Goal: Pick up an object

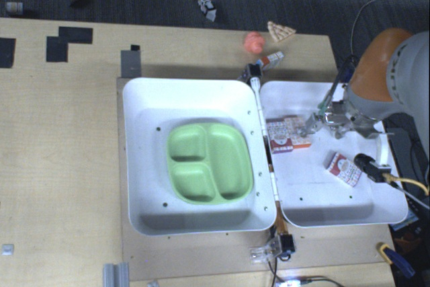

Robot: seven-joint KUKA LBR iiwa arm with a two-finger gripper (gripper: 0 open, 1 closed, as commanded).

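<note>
A flat red and white packet point(285, 133) lies at the left side of the right bin point(316, 205), next to the divider. A smaller red and white packet point(344, 170) lies further right in the same bin. My gripper point(320, 120) hangs low over the right bin, just right of the larger packet and close to its edge. Nothing is visibly held in it. The grey arm with its orange band point(376, 70) comes in from the right above the bin's back corner.
The left bin point(138, 165) holds a green divided plate point(208, 161). Behind the bins on the bench lie a pink ball point(254, 42), a toy pizza slice point(281, 31) and a small tube point(270, 61). Cables run along the right bin's right edge.
</note>
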